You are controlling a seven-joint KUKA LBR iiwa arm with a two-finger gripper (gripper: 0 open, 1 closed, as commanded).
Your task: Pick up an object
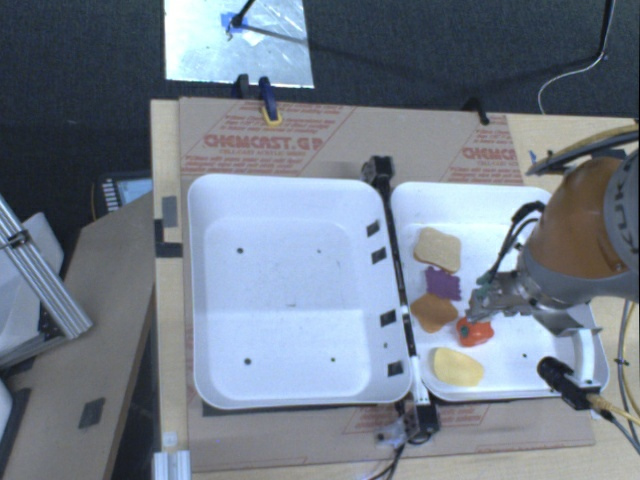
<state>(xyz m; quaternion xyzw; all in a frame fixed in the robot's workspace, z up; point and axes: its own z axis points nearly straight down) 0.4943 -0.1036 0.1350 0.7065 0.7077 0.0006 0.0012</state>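
Note:
The right bin (470, 200) holds a tan bread-like slice (438, 248), a purple piece (443, 284), a brown flat piece (434, 313), a red-orange object (476, 332) and a pale yellow lump (457, 367). My gripper (484, 306) reaches in from the right and hangs low over the red-orange object, right beside the purple and brown pieces. Nothing is visibly held between its fingers.
The left bin (290, 288) sits beside the right one, with a black divider strip (392, 268) and clips between them. Both rest on a cardboard sheet (330, 133). A shiny metal plate (238, 26) lies beyond the bench's far edge.

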